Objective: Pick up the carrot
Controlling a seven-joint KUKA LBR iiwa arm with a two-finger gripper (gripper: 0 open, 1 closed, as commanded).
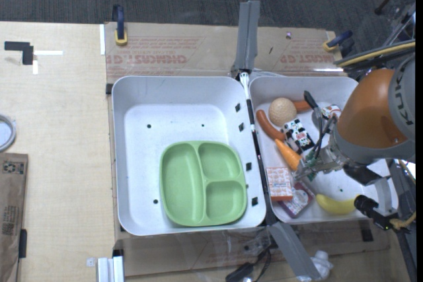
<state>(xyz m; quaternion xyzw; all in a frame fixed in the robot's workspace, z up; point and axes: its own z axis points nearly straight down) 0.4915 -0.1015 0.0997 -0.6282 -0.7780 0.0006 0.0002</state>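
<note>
1. Near edge of the right bin (344, 218): a banana (336, 205) lies by the near wall, with a small boxed item (279, 183) and a wrapped packet (297, 201) toward the near left corner.
2. Gripper (310, 168) sits low in the right bin's middle, just beside the carrot's near end. Its tip is dark and cluttered; cannot tell whether it is released or clenched, and nothing is visibly held.
3. Carrot (287, 154): lying on the bin floor, slanted, left of centre, between the boxed item and a black-and-white toy (299, 135). Judged not yet lifted.
4. Farther back: a sausage (267, 125) along the left wall and a tan ball (282, 109).
5. Left bin (132, 142) holds a green divided plate (201, 183).
6. Progress: approach looks done; grasp and lift remain.
</note>
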